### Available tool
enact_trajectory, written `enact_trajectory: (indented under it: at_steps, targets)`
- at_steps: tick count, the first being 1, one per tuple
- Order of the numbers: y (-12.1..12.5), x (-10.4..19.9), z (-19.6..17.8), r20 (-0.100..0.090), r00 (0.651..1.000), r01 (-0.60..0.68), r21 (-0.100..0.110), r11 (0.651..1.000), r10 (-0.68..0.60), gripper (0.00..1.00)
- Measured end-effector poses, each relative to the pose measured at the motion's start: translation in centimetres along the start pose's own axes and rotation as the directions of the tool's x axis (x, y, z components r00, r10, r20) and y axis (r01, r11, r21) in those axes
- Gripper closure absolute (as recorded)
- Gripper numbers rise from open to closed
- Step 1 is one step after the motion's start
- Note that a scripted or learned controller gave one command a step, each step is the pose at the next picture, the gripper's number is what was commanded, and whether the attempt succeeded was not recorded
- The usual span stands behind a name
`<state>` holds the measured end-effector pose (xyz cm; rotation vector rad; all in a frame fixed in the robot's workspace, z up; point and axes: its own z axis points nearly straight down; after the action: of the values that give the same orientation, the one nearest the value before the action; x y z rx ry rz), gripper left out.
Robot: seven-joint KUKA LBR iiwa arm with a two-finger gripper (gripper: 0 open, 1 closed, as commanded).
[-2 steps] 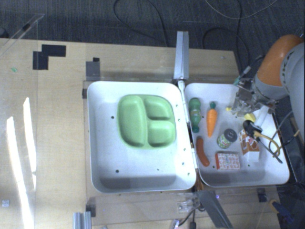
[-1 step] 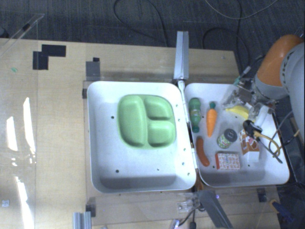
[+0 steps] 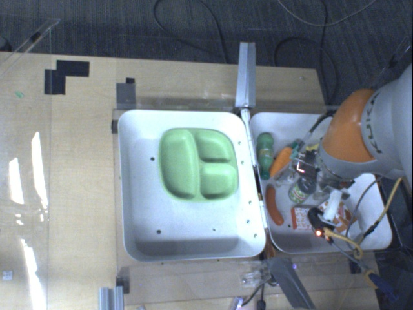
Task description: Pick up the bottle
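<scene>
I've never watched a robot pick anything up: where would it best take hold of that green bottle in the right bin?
Probably across the middle of the green bottle, coming straight down from above. It lies flat, lengthwise along the right bin's left wall, so its rounded sides face up. The carrot lies close on its right, leaving little room for a finger there.

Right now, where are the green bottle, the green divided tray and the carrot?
green bottle (image 3: 264, 152): camera view, on the middle of its body, by the right bin's left wall.
green divided tray (image 3: 179, 163): camera view, on its large left compartment.
carrot (image 3: 280, 161): camera view, on the middle of its orange length.
</scene>
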<state>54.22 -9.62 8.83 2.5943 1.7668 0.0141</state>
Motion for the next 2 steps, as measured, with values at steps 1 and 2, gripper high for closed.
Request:
enact_trajectory:
  at_steps: [1,2]
  targets:
    - [0.3,0.1,-1.0,-0.002,1.000,0.001,-0.004,1.000,-0.001,1.00]
    - [-4.5,-3.3,-6.7,0.004,0.994,0.108,0.007,0.994,-0.108,1.00]
